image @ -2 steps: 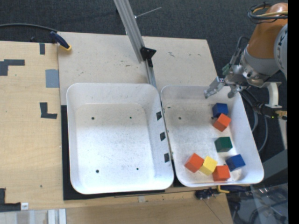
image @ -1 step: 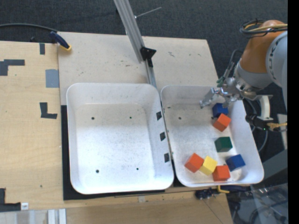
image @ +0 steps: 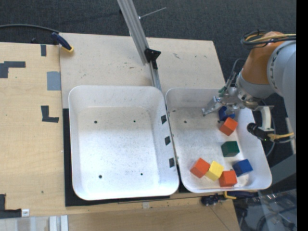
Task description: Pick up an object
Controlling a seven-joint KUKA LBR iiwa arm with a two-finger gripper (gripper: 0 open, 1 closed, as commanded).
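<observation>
From the overhead camera you can read no writing on anything. Your arm (image: 269, 66) reaches in from the right, wrist bent down over the right bin (image: 190, 143). The tool (image: 222, 109) hangs just above an orange cube (image: 229, 125); whether its fingers are apart, you cannot tell. Further cubes lie near the bin's front rim

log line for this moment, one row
arm: over right bin | gripper: above orange block | grasp: none seen | left bin: no blocks
</observation>
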